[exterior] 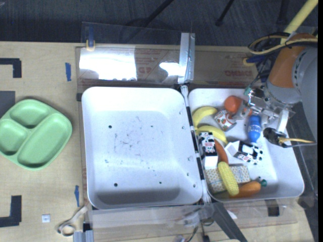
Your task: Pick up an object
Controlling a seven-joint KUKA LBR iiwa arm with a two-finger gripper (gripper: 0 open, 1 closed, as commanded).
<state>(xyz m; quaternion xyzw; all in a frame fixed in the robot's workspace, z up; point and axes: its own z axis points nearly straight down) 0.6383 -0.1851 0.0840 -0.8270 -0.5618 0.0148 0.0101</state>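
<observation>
The right bin [290, 178] holds a heap of small things. Among them are a yellow banana [204, 115], an orange ball [232, 104], a red and white packet [223, 119], a blue bottle [254, 128], a corn cob [228, 178] and a carrot [247, 187]. A black and white spotted piece [251, 152] lies near the middle. My gripper [262, 111] hangs over the bin's back right part, just above the top of the blue bottle. Whether it touches the bottle is unclear.
The left bin [136, 145] sits beside the right one, with a shared wall between them. A green divided plate [33, 132] lies on the bench at far left. A clear panel [133, 59] stands behind the left bin. Cables [267, 42] hang near the arm.
</observation>
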